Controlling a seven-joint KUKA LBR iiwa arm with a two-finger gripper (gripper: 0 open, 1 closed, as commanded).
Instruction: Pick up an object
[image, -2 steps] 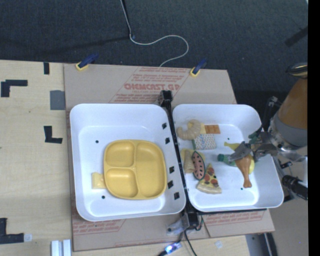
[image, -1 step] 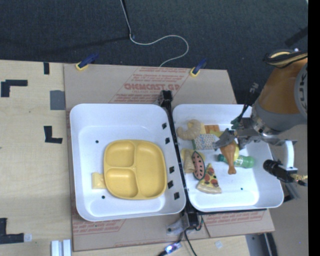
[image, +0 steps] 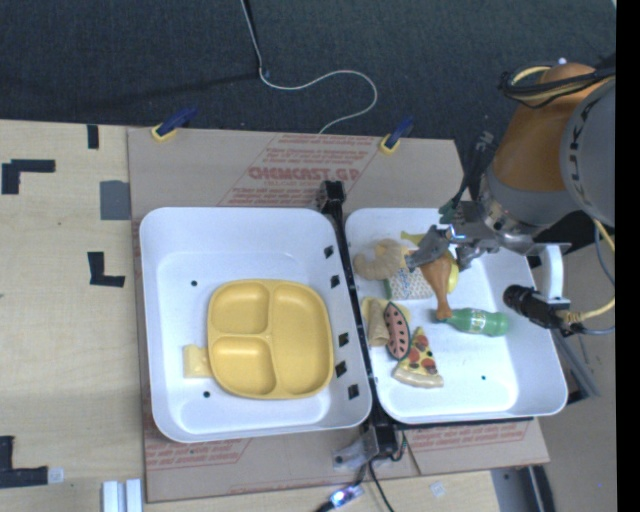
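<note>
Bench's right bin (image: 520, 395) crowds drumstick (image: 437, 283), bottle (image: 478, 321), pizza (image: 418, 362) beneath fingers (image: 437, 243) of unclear state.

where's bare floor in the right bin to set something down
Bare floor in the right bin runs along its near edge and right side, past the pizza slice and below the green bottle. The far left is crowded: toy foods cluster there under the end effector. In the left bin, the yellow tray fills the middle.

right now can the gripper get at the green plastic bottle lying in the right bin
Probably yes. The green plastic bottle lies flat with nothing on top of it, just below the gripper. Only the brown toy drumstick crowds its left end.
</note>
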